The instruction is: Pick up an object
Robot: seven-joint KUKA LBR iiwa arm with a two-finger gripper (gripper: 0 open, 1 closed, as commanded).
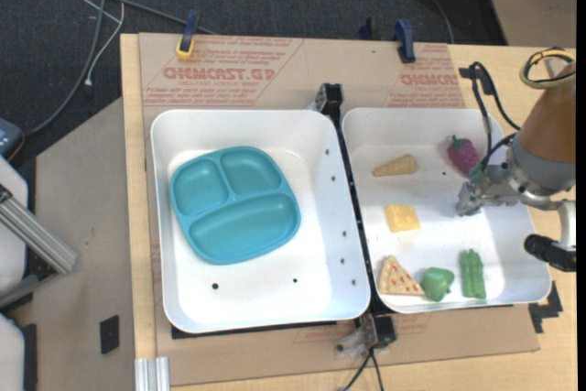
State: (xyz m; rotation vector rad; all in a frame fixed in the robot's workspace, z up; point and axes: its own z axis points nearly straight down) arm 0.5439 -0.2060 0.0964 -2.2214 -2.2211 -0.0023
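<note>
The right bin [513,288] holds several toy foods: a tan cone-shaped piece [395,166], a yellow cheese block [402,218], a pizza slice [396,277], a green pepper [437,283], a green asparagus bundle [472,274] and a purple grape bunch [462,155]. My gripper [473,200] hangs low over the right side of this bin, just below the grapes and right of the cheese. Nothing shows between its tips.
The left bin [183,288] holds a turquoise divided plate [235,202]. Two clamps [189,34] [404,41] grip the board's far edge. The arm's orange band [555,125] rises at the right. Cables cross the dark floor at the top left.
</note>
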